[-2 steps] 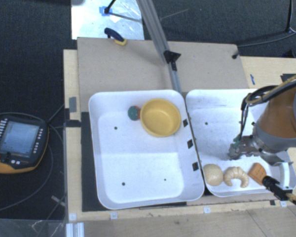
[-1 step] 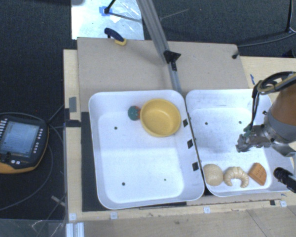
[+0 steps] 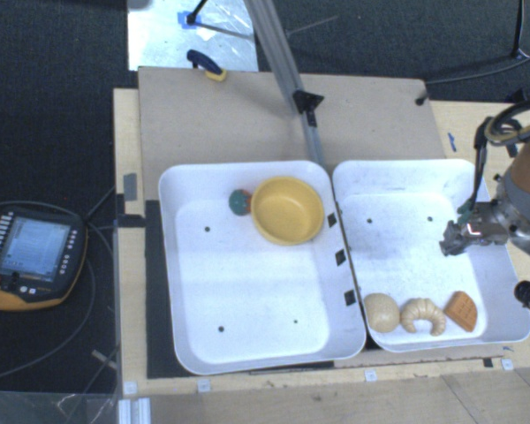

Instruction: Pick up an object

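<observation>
Status: no object lifted. The end effector [image 3: 455,239] hovers over the right-hand white bin [image 3: 397,184]; whether it is open or closed cannot be determined. The pale round bun [image 3: 381,312], curved croissant [image 3: 424,315] and orange wafer [image 3: 461,310] lie along that bin's near edge, ungrasped.

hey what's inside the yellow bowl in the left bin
The yellow bowl shows only its own yellow inside; nothing lies in it. A small green ball sits against its outer left side. Whatever is under the bowl is covered.
</observation>
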Available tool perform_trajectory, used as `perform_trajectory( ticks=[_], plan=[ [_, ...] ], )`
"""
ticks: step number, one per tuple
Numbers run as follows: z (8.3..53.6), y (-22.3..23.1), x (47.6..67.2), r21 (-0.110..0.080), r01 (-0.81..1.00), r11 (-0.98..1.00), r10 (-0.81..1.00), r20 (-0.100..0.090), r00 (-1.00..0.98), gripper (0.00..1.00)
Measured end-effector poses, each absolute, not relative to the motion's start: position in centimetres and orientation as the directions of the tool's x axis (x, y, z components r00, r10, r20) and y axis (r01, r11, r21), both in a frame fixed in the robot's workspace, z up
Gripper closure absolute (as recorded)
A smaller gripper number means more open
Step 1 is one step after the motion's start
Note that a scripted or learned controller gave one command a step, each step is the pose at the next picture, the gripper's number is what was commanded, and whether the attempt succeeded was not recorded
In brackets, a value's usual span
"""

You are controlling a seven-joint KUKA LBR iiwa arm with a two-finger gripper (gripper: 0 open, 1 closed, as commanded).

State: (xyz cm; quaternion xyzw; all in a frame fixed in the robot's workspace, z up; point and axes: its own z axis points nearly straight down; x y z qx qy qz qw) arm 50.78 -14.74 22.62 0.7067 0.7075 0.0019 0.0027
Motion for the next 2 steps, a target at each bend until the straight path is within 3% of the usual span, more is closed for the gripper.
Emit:
perform_trajectory(
  ticks=[1,2],
  plan=[
    [22.2,-14.7,50.8,0.001,1.0,0.001,1.0,0.0,-0.001,1.0],
    [23.3,-9.1,51.0,0.002,1.0,0.005,1.0,0.001,-0.005,1.0]
  ],
)
